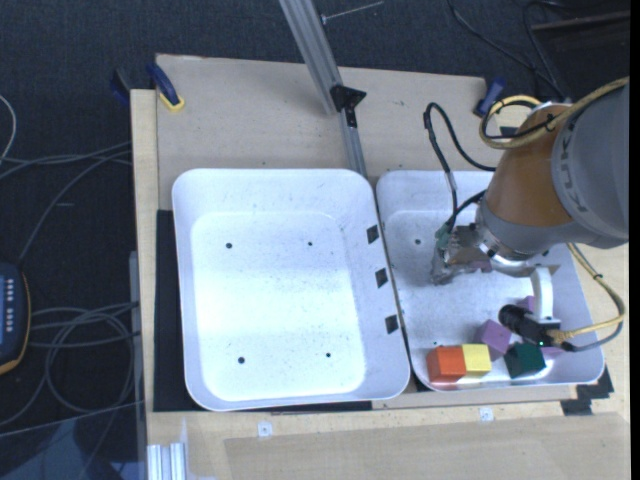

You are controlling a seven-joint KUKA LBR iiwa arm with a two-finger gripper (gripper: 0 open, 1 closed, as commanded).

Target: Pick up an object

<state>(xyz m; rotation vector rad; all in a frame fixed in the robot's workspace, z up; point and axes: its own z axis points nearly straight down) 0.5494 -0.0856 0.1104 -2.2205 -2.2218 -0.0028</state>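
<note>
Arm [560, 183] bent over right bin [420, 298], claw [447, 258] low, grip state unclear

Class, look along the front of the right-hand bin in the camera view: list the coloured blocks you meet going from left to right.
orange block → yellow block → purple block → green block

The arm [570, 178] runs off the frame at three o'clock and hides part of the right bin [420, 208].
</note>
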